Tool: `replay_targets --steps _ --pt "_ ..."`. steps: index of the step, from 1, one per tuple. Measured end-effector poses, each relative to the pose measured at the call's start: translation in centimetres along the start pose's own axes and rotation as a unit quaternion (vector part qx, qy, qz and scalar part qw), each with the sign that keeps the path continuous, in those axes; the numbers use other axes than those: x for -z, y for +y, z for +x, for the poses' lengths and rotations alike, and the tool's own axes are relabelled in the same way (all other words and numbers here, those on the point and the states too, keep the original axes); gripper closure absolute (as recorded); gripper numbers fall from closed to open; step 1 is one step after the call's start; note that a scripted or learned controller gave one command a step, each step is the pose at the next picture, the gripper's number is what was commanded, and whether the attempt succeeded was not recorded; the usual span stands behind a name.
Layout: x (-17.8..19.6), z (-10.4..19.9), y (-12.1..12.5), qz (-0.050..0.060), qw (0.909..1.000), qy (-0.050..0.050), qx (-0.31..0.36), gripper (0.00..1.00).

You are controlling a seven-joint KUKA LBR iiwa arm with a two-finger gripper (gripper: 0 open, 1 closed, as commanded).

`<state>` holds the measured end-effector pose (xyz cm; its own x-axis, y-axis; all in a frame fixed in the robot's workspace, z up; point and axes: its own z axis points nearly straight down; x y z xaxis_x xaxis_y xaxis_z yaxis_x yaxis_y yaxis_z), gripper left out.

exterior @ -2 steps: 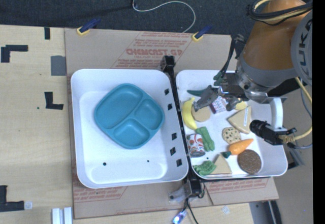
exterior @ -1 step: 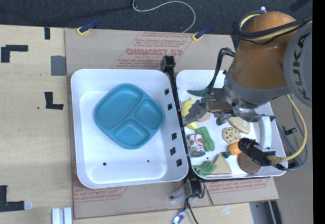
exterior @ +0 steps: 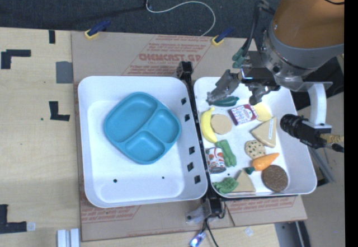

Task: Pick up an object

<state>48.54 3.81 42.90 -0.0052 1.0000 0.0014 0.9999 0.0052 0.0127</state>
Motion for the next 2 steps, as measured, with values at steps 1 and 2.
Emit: replay_targets --steps 1,2 --pt "0.2 -0.1 -0.1 0.008 1.0 -0.002 -0.001 1.0" --pt "-4.9 -1.3 0.5 0.01 0.9999 -0.002 -0.003 1.0"
